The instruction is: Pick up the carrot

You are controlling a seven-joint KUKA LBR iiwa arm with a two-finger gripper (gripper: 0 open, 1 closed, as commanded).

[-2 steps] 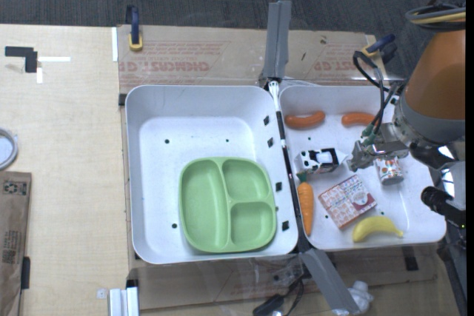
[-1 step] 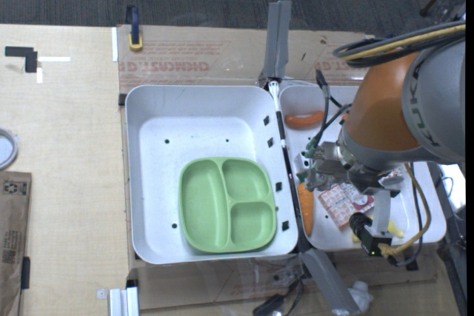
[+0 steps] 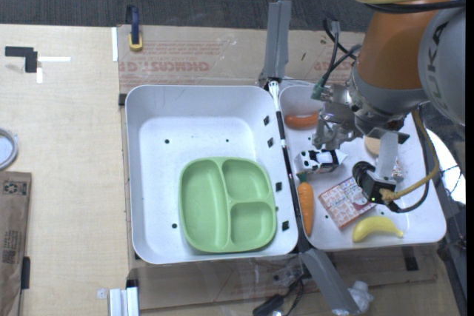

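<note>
A: Where is the carrot (image 3: 305, 203) right now?

B: It lies lengthwise in the right bin (image 3: 433, 227), tight against the wall that bin shares with the left bin (image 3: 148, 159), green top pointing toward the far end. Nothing grips it.

A: What sits around the carrot?

B: A black-and-white toy cow (image 3: 317, 160) is just beyond its green top. A patterned card (image 3: 342, 202) lies just beside it, away from the shared wall, and a banana (image 3: 377, 229) is past that card near the bin's near edge. Further past the cow there is an orange-red item (image 3: 301, 120) I cannot identify. Across the wall from the carrot, a green divided plate (image 3: 227, 204) rests in the left bin.

A: And the gripper (image 3: 326, 138)?

B: It hangs over the cow, beyond the carrot's top end, not over the carrot itself. Whether it is parted or closed I cannot tell; cables and the wrist blur that part.

A: So which step is this?

B: I judge it the approach; the grasp is not yet made. The next move calls for shifting toward the carrot's middle, then descending close to the wall without catching it or the card
</note>
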